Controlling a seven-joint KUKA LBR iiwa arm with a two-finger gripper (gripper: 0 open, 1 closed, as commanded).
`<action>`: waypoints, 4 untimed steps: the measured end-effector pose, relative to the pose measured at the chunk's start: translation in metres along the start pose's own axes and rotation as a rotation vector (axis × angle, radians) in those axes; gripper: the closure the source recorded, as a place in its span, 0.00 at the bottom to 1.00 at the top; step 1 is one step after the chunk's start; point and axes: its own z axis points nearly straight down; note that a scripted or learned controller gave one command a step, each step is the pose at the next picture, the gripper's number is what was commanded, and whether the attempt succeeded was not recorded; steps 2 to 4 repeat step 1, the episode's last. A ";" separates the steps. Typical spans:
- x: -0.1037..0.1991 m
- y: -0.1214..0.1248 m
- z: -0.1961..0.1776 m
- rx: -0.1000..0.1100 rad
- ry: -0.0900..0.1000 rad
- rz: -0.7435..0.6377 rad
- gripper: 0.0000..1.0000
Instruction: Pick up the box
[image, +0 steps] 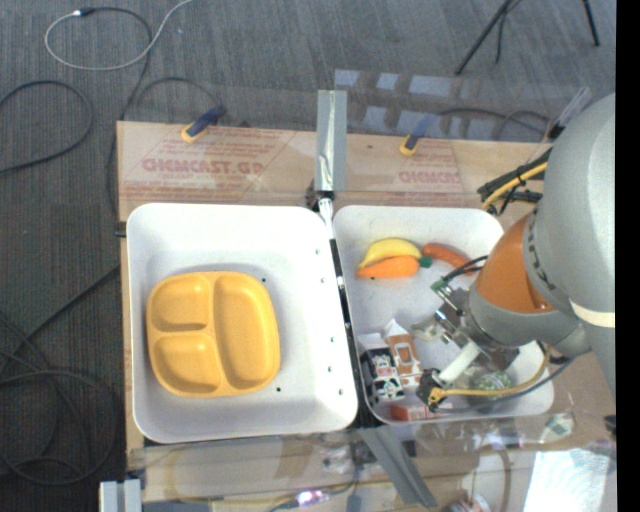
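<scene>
1. Gripper (432, 385) hangs low over the near part of the right bin (470, 218), just beside the box (392, 367), on the side away from the yellow tray (212, 332). Whether its fingers stand apart or together I cannot tell; the wrist and cabling cover them, and nothing shows clamped between them.
2. Box position: it lies near the right bin's front corner closest to the divider (338, 290), a small carton with white, orange and dark printed faces, seemingly tilted or partly crumpled. A red scrap (397, 411) lies just nearer the front wall than the box.
3. Risk one, in my judgement: the box sits close to the bin wall and the divider, so a descending finger could land on the wall or the carton's top rather than straddling it, and push it flat.
4. Risk two: the tilted faces give poor parallel surfaces, so a closing grip may squeeze the carton out sideways toward the divider.
5. Risk three: the yellow cable (490, 391) looping beside the gripper, farther from the box, could snag as the wrist turns.
6. Farther from the box, toward the right bin's back wall, the banana (388, 250), the orange fruit (390, 267) and the carrot (446, 254) lie well apart from the grasp and seem unlikely to interfere.
</scene>
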 end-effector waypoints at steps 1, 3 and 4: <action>-0.013 0.062 -0.102 0.011 -0.015 0.192 0.00; -0.013 0.062 -0.102 0.011 -0.015 0.192 0.00; -0.013 0.062 -0.102 0.011 -0.015 0.192 0.00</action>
